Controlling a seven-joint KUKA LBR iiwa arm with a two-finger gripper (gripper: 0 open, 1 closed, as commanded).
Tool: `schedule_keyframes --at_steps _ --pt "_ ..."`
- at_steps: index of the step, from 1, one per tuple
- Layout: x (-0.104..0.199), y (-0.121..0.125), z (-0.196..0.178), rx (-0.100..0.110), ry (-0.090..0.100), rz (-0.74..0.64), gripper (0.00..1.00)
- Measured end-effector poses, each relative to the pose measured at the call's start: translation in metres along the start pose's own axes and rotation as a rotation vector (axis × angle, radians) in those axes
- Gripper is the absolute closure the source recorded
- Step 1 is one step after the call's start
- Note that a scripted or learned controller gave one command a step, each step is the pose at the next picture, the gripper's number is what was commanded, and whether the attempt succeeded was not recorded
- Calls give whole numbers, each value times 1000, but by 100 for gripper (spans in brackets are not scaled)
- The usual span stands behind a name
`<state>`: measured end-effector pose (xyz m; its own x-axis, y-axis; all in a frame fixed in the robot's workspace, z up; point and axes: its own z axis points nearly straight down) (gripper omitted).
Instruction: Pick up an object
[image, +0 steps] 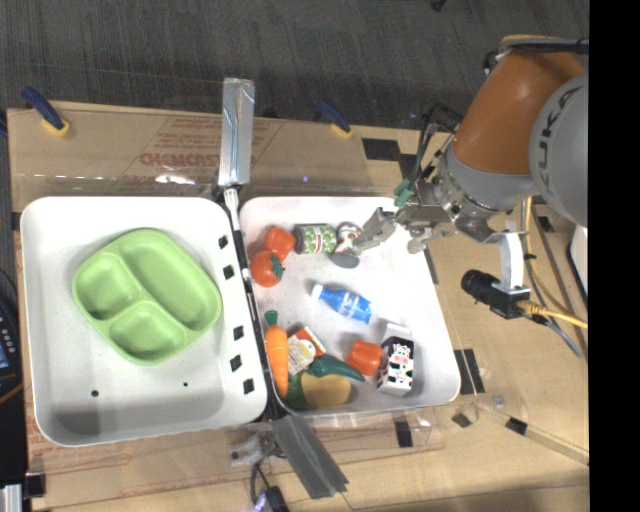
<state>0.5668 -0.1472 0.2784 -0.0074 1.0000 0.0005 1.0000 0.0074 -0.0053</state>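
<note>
Glossy bottle (341, 302), smooth white bin (430, 300)

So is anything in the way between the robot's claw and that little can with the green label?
Nothing visible blocks it. The gripper hangs in the right bin, right beside the can lying on its side. The tomato and blue bottle lie off to the sides.

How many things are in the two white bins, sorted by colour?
Green: 3, the divided plate, the can and the pepper
Orange or red: 4, the tomato, the carrot and two small pieces
Blue and white: 1, the bottle
Black and white: 1, the carton
Mixed colours: 1, the small packet
Total: 10
</note>
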Motion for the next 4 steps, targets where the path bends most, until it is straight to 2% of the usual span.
schedule_keyframes --at_steps 1,2,3,4 --pt "-15 -58 122 2 0 -50 0" --pt "-48 -67 187 -4 0 -44 0" --pt "-49 -66 177 -2 -1 -49 100" --pt "-63 -40 -17 -6 0 142 100"
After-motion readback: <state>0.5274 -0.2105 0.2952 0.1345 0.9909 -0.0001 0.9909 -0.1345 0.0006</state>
